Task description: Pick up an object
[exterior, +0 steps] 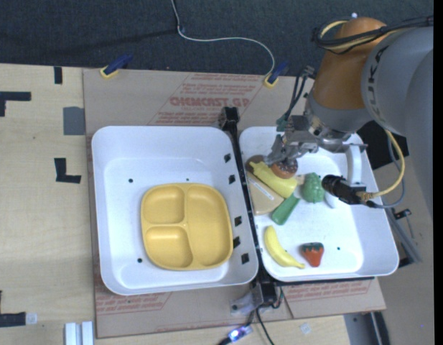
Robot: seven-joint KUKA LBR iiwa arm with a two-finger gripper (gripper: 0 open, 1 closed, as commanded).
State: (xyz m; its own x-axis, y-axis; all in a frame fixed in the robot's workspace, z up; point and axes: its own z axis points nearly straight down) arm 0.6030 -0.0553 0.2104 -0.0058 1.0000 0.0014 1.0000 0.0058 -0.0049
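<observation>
Candidate objects lie in the right bin. At its upper left is a cluster: a yellow banana-like piece, a small brown-red item at its upper end, a green cylinder and a green broccoli-like piece, all touching or just beside one another. Nearer the front rim lie a second banana and a strawberry, close together but apart from the cluster.

The tool is down over the cluster, directly above the brown-red item. Whether it is open or closed cannot be told; no object is visibly clamped.

Every object appears to rest on the bin floor. Judgement: the approach is made, but the grasp and lift remain unconfirmed.

The left bin holds a yellow divided plate. Both bins sit on the bench.
</observation>
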